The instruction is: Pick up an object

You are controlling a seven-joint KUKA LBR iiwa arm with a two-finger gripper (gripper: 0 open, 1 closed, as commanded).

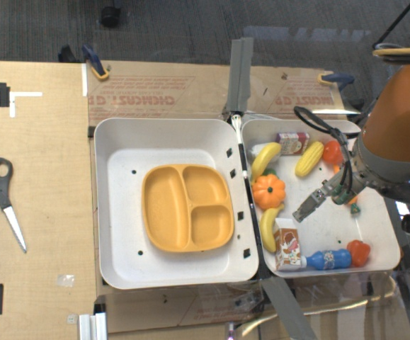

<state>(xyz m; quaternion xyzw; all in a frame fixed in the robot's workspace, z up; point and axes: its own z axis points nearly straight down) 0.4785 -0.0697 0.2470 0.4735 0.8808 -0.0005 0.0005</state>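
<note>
The right bin (382,211) holds several toy foods: a banana (263,158), a corn cob (309,159), a small orange pumpkin (269,190), a second banana (268,229), a small carton (287,248), a blue bottle (328,259), a red pepper (358,252), a red piece (332,151) and a small can (293,143). My gripper (308,207) hangs over the middle of this bin, pointing down-left above bare bin floor, right of the pumpkin and above the carton. Nothing shows in its grasp. A green and orange piece (352,202) lies partly hidden under the wrist.
The left bin (112,190) holds a yellow divided plate (188,207). Scissors (3,198) lie on the wooden bench at the far left. Blue clamps (95,61) (338,80) sit on the cardboard behind the bins. The arm's orange band (403,112) looms over the right bin's far corner.
</note>
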